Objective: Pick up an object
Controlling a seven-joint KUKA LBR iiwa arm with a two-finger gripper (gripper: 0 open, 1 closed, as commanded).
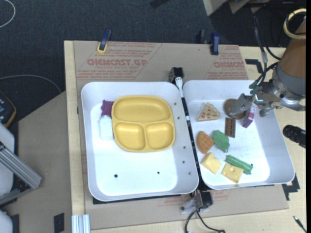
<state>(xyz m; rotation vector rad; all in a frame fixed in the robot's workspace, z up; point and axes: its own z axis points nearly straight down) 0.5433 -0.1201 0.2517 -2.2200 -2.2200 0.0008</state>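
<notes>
While I hang over the right bin [286, 152] near its far wall, my gripper [245, 108] sits by a purple piece [250, 117]; I cannot tell my jaw state. Toy food clusters below, the waffle [205, 141] and cheese [211, 162] loosely spaced, leaving room to descend.

tray [143, 123] – yellow | bins [138, 183] – white | bottle [106, 126] white, purple cap | waffle [205, 141] – orange grid
</notes>
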